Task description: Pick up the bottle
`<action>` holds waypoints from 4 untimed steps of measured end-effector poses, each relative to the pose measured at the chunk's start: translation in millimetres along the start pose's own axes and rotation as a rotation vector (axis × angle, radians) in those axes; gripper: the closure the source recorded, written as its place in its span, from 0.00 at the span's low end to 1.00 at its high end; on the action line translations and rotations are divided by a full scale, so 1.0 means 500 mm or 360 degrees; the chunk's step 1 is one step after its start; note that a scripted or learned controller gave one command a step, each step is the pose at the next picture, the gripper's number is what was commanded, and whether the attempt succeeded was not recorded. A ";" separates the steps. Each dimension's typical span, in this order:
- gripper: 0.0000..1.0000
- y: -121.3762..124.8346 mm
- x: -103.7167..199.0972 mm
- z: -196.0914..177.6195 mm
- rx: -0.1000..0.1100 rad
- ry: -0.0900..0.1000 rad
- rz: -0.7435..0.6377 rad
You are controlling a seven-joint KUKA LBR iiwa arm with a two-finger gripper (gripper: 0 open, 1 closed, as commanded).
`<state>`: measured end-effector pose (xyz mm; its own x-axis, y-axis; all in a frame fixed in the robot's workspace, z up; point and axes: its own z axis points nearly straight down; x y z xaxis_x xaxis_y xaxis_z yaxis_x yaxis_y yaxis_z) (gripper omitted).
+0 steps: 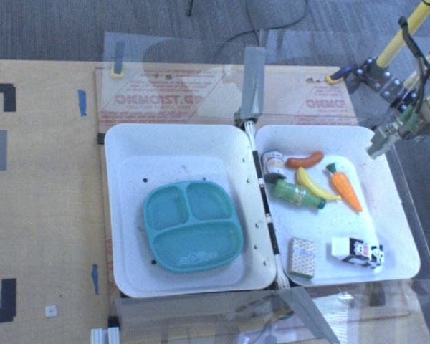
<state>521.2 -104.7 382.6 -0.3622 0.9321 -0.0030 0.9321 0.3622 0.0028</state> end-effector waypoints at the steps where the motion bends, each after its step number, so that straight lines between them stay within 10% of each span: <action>1: 1.00 0.208 0.077 -0.072 0.0000 0.0001 0.0128; 4: 1.00 0.222 0.092 -0.140 -0.0022 -0.0017 0.0100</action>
<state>607.9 -21.6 453.0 -0.3028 0.9530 -0.0132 0.9528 0.3030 0.0174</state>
